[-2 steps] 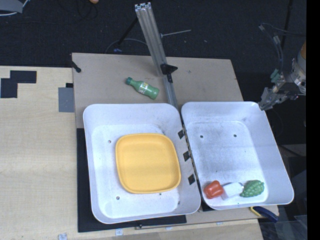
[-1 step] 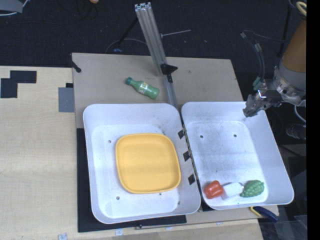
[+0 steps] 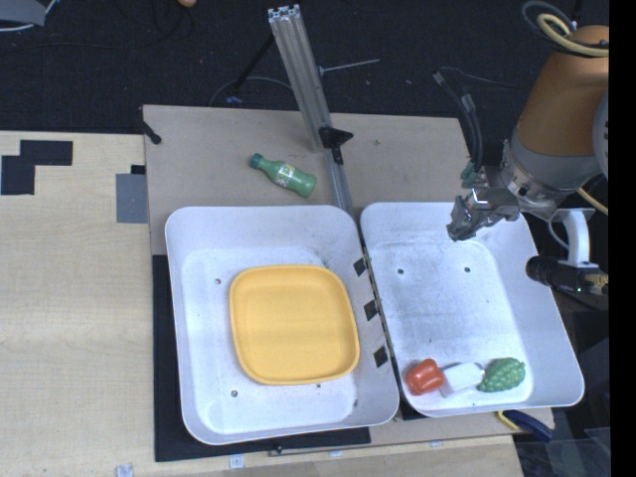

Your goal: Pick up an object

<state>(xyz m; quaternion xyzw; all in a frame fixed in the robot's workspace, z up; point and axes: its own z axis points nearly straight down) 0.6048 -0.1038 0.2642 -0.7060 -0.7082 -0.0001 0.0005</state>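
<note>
Nearest my camera, along the front edge of the right bin (image 3: 537, 326), I see three small things in a row at about five o'clock of that bin: a red-orange piece (image 3: 424, 376), a white block (image 3: 461, 378) touching it, and a green bumpy piece (image 3: 501, 375) just beside the block. Any of these could serve as the thing to pick, and all three lie on the bin floor, well apart from the arm.

In the left bin (image 3: 189, 296) I have a yellow plate (image 3: 293, 323) lying flat near the middle, with nothing on it.

Further back, at roughly twelve o'clock of the right bin, the gripper (image 3: 465, 225) hangs over the bin's far rim, pointing down and to the left. It is dark and small from here, so I cannot tell whether the fingers are spread or pressed together, and I see nothing between them.

Beyond the bins, on the bare bench (image 3: 199, 157), a green bottle (image 3: 283, 175) lies on its side at about twelve o'clock of the left bin. A metal rail (image 3: 308, 78) runs slantwise behind it.
</note>
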